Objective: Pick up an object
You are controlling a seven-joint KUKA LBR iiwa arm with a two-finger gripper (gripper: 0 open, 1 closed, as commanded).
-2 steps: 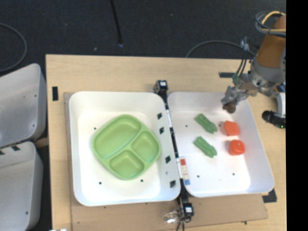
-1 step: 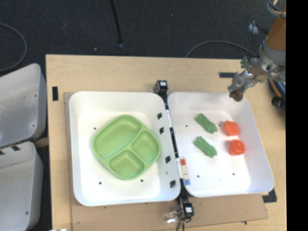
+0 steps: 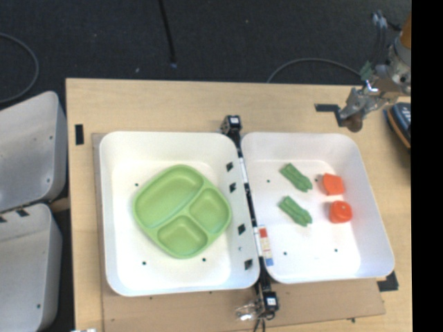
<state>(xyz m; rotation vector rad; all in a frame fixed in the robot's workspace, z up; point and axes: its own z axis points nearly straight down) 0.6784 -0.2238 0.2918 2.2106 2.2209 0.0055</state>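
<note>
The hand [image 3: 354, 114] hangs over the table [image 3: 173, 102] beyond the right bin's [image 3: 367, 254] far corner, and whether it is open or closed I cannot tell; in that bin lie two green pieces [image 3: 295, 177] and two orange ones [image 3: 333, 184] (well apart from the hand); the left bin [image 3: 118, 268] holds a green divided plate [image 3: 181, 211].

I saw smooth white plastic bins [image 3: 121, 268], a glossy green plastic divided plate [image 3: 181, 211], and a matt wooden bench [image 3: 173, 106].

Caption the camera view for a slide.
Gripper hovers beyond right bin holding green and orange pieces; green plate in left bin.
</note>
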